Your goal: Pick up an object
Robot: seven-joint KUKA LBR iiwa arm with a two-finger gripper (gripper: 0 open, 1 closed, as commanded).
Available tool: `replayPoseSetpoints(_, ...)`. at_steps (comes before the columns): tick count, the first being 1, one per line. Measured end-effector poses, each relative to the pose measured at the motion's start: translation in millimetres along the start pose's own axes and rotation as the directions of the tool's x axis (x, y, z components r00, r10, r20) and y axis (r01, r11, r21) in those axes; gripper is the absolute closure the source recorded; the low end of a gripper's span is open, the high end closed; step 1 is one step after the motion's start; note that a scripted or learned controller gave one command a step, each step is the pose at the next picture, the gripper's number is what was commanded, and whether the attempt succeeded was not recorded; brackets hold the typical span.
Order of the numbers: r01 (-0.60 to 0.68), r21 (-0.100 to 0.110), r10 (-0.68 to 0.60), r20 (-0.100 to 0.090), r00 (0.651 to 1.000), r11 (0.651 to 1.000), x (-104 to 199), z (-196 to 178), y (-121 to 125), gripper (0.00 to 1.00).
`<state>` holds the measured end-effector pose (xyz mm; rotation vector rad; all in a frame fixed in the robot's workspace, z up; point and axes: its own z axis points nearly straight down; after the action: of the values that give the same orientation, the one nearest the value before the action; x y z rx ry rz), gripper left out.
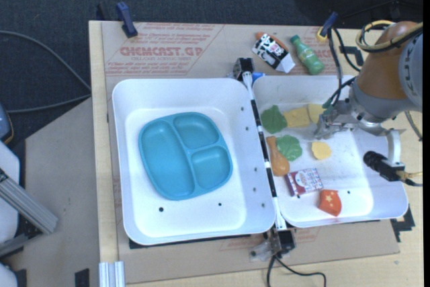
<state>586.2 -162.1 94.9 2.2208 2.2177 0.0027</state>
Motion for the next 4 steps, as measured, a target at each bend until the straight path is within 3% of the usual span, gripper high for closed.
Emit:
replayPoseSetpoints(1,0.0,0.0,0.0,0.0,1.0,1.0,0.0,0.1,-0.1,0.0)
replayPoseSetpoints(2,0.002,0.002,-0.002,0.0,1.0,1.0,-23.5,10.2,32.8,0.0)
replayPoseSetpoints(3,0.003,-0.001,-0.003,0.001,1.0,1.0,-23.3,-0.3,33.6,1.0)
replayPoseSetpoints(4,0.003,0.0,-0.003,0.001,1.0,1.0,-23.3,-0.1,33.5,0.0)
